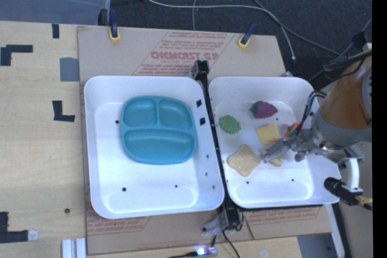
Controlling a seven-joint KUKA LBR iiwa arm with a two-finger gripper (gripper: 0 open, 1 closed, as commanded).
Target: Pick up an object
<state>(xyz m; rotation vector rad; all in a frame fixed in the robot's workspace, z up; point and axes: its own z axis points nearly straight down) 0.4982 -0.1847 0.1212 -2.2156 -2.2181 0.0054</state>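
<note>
The right bin [254, 196] holds a purple-red berry-like piece [263, 109], a green round piece [229, 124], a yellow block [267, 132] and a tan bread-like slab [243, 161]. My gripper [273, 153] reaches in from the right and hangs low over the bin, just right of the tan slab and below the yellow block. Its dark fingers sit over a small tan object [276, 160]; I cannot tell whether it is between them. The arm's orange band [344, 103] is at the right edge.
The left bin [103, 190] carries a blue sectioned plate [159, 129]. A black divider clip [201, 72] sits between the bins at the back. Cables run over the dark floor behind the bench, and yellow clamps [113, 33] hold the cardboard sheet.
</note>
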